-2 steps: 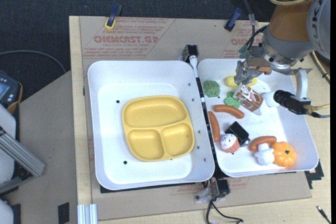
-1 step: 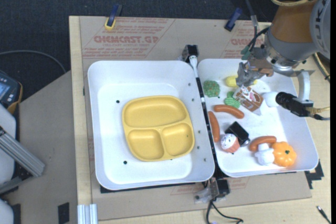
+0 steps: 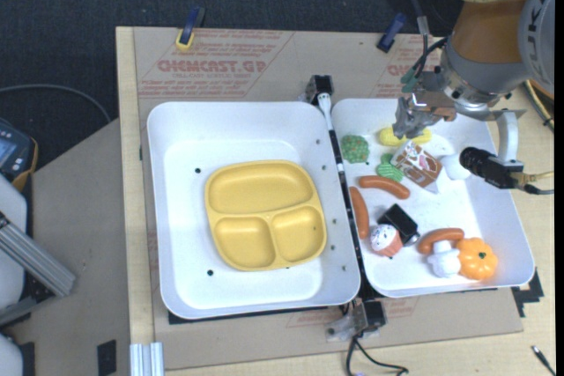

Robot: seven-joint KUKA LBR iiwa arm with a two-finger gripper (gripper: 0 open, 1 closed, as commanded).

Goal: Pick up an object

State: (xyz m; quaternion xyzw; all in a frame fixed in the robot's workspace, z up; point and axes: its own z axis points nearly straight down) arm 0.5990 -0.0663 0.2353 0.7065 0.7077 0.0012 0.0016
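From the overhead camera, the gripper (image 3: 409, 126) is hanging over the far part of the right bin (image 3: 511, 233), directly above a yellow toy (image 3: 394, 136) lying against the bin floor. Whether the fingers are apart or together I cannot tell. Just beside it a small gingerbread-house toy (image 3: 418, 165) is sitting, with a green broccoli piece (image 3: 355, 147) to its left and an orange pumpkin (image 3: 477, 259) at the near corner. The left bin (image 3: 167, 189) is carrying a yellow divided tray (image 3: 264, 214). Both bins are resting on the counter (image 3: 141, 84).
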